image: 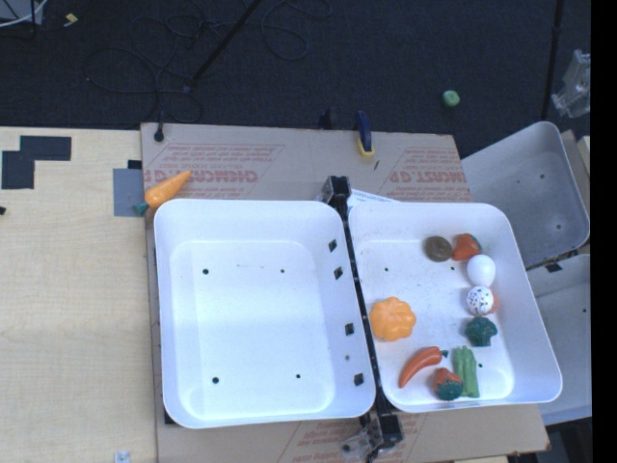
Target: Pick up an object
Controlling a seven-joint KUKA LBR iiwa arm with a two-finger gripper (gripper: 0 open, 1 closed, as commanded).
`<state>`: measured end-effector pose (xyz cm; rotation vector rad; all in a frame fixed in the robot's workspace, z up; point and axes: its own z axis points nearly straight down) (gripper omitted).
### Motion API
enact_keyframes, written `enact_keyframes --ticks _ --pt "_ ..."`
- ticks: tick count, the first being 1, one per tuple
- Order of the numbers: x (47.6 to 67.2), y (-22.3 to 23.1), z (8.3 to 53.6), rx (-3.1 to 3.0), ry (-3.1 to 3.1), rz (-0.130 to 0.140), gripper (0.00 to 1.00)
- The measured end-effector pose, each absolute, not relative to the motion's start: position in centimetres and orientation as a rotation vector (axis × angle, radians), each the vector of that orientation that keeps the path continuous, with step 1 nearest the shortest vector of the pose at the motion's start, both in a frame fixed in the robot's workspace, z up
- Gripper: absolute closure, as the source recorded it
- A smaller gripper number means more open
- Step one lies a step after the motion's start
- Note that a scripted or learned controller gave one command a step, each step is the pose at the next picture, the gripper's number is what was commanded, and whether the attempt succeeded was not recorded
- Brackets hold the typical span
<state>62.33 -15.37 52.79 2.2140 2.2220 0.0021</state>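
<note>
**Two white bins, one full of toy food**

Both bins are shallow, glossy white plastic with rounded corners, joined along their shared edge by a row of small black clips (pixel 339 272). They sit on a flat sheet of brown cardboard (pixel 289 160) printed with red lettering. The cardboard lies on a pale wood-grain table (pixel 67 307). Beyond the table, at 12 o'clock, the floor (pixel 405 37) is dark carpet strewn with thin black cables, and a small green ball (pixel 450 96) lies on it. A blue clamp (pixel 364 133) bites the cardboard's far edge. At 3 o'clock a dull grey metal plate (pixel 535 191) leans in.

The left bin (pixel 251 316) shows a bare floor with a few dark dots.

The right bin (pixel 410 225) holds the objects to pick, all small, smooth and toy-like:
- At its 9 o'clock, a lumpy orange pumpkin shape (pixel 393 318).
- At 1 o'clock, a brown round piece (pixel 439 248) touching a red-orange one (pixel 467 246).
- Down the 3 o'clock wall, a white egg (pixel 480 270), a speckled ball (pixel 479 300) and a dark green knobbly lump (pixel 480 331).
- At 5 o'clock, a curved orange-red pepper (pixel 420 365), a long green pod (pixel 467 369) and a teal-and-red lump (pixel 447 386), close together.

An orange toy carrot (pixel 167 189) lies on the cardboard just off the left bin's 11 o'clock corner.

I cannot tell whether the gripper is open or closed.
</note>
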Motion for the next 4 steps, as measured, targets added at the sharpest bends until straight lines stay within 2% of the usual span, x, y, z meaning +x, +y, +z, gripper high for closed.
enact_keyframes --ticks 1,2,4 --pt "62.5 -21.7 50.3 2.23 2.219 -0.008 1.0" --pt "61.5 -21.2 54.0 2.216 2.224 0.0 1.0" --pt "64.5 -21.2 53.7 2.216 2.228 -0.003 1.0"
